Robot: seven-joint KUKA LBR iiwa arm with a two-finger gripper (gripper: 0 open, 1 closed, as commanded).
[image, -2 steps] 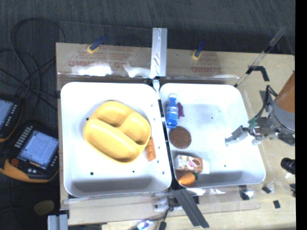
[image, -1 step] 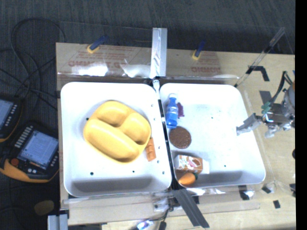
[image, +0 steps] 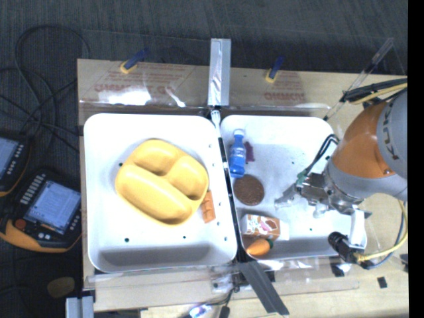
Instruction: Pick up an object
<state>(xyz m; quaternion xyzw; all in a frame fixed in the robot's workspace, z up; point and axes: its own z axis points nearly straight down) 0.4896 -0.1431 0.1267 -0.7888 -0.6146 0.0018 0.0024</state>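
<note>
robotics lab: taped bench (image: 311, 88), teach pendants (image: 46, 211) on dark carpet, loose cables (image: 40, 121).

Scene is viewed by one fixed camera, mounted above the bench (image: 311, 85), aimed down at a slight slant. Both white bins are framed whole: left bin (image: 106, 244), right bin (image: 298, 128). Dark floor is seen beyond the far edge and at left. Arm (image: 371, 154) is cut off at the right edge. Medium distance.

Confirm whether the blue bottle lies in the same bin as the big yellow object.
No: the blue bottle lies in the right bin, while the yellow object sits in the left bin.
</note>
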